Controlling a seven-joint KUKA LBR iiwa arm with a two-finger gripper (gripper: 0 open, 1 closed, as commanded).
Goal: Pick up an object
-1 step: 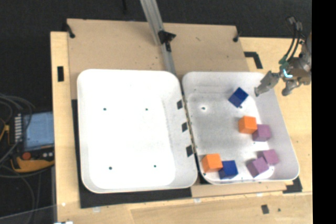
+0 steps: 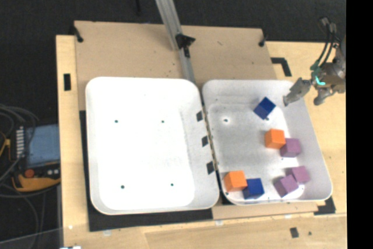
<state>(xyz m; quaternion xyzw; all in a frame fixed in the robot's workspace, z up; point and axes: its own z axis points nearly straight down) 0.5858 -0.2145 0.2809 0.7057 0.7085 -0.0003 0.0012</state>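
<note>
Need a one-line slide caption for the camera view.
Open pincer above the right bin near its upper right edge, seven blocks inside: two blue, two orange, three purple.

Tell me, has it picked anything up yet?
Not yet. The end effector sits open at the right bin's upper right edge with nothing between its fingers. All seven blocks lie in that bin, the nearest being the blue block. The reach is in hand; closing on a block and lifting it are left.

Grey fingers (image 2: 296,92), perhaps teal-lit, dark cables (image 2: 330,38).
</note>
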